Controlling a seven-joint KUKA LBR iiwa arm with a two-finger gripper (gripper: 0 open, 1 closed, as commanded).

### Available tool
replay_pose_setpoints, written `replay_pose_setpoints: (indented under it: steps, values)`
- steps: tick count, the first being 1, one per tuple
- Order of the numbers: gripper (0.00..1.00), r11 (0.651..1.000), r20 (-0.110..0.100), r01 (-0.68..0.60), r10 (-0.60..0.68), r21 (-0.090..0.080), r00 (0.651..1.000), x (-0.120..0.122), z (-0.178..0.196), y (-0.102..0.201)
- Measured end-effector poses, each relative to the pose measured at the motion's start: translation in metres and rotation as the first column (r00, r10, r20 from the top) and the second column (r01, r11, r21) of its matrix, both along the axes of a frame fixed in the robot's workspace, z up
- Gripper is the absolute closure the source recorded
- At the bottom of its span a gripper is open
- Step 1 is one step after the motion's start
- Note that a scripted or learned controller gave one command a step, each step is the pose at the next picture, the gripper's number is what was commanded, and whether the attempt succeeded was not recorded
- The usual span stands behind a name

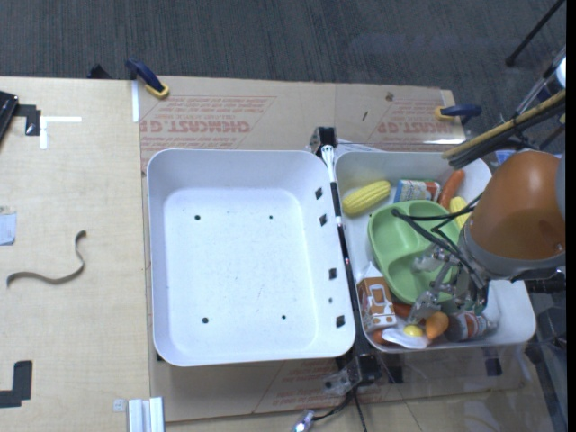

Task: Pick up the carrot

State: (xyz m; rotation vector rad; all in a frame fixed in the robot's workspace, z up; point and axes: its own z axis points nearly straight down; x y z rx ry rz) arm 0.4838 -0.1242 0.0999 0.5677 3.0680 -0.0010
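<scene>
my gripper [447, 288] hangs low in the right bin [513, 329]; i cannot tell its state. the carrot [436, 324] lies at six o'clock of it, crowded by clutter, so i may snag a neighbour.

You are viewing an evenly lit scene under soft overhead light. The left shallow white plastic bin [238, 255] reads bright, close to overexposed on its floor, with faint shadow along its inner walls. The arm's orange band [515, 207] shows a mild sheen. Small items in the right white bin [513, 324] appear soft and poorly resolved.
</scene>
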Motion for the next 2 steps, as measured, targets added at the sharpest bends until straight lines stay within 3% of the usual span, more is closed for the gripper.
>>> replay_pose_setpoints:
  steps: [1,2]
  values:
    - [1.00,1.000,-0.006,-0.002,0.002,0.004,1.000,-0.0009,0.0085,0.0017]
    - [1.00,0.986,-0.001,-0.168,0.168,0.010,0.986,0.0015,0.0012,-0.0079]
